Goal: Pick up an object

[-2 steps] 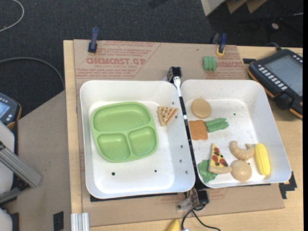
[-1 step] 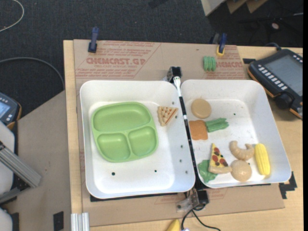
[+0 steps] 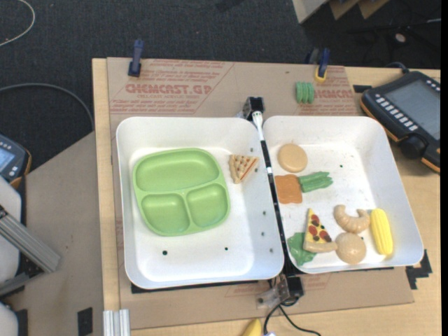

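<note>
Going for the corn (image 3: 381,232) seems like the easy win: it lies at about 4 o'clock in the right bin (image 3: 364,128), just beside a shrimp-looking piece (image 3: 351,219). I'd drop straight down and pinch across its narrow width. I'd skip the pizza slice (image 3: 318,231) at 7 o'clock, it looks too flat.

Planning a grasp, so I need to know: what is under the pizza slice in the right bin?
A green leaf-shaped piece lies partly under the pizza slice, sticking out at its lower left. How far it extends beneath is covered.
</note>
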{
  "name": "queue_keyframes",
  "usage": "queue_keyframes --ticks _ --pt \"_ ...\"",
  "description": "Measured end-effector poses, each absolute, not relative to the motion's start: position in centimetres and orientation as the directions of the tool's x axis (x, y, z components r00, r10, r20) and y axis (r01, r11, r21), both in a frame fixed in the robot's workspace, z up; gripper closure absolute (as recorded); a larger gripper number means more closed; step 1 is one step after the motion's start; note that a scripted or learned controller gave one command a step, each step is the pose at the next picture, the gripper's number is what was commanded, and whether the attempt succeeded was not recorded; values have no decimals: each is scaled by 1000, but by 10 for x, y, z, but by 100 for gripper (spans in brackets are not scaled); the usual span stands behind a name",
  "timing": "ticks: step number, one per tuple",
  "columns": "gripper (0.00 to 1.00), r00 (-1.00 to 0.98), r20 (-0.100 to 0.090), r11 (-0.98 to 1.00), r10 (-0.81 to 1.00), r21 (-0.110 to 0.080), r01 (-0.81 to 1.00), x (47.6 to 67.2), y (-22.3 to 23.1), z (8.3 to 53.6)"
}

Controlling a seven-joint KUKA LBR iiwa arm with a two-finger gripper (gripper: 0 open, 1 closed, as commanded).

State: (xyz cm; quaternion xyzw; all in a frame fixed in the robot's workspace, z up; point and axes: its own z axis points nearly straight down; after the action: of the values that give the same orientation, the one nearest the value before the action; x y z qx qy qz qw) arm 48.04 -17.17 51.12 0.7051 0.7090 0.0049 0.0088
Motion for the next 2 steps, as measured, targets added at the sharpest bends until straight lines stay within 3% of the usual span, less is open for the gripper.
queue_keyframes --ticks 1,2 --pt "100 5 1 -5 1000 -8 1000 478 -226 414" --pt "100 -1 2 1 1000 -5 1000 479 -207 358"
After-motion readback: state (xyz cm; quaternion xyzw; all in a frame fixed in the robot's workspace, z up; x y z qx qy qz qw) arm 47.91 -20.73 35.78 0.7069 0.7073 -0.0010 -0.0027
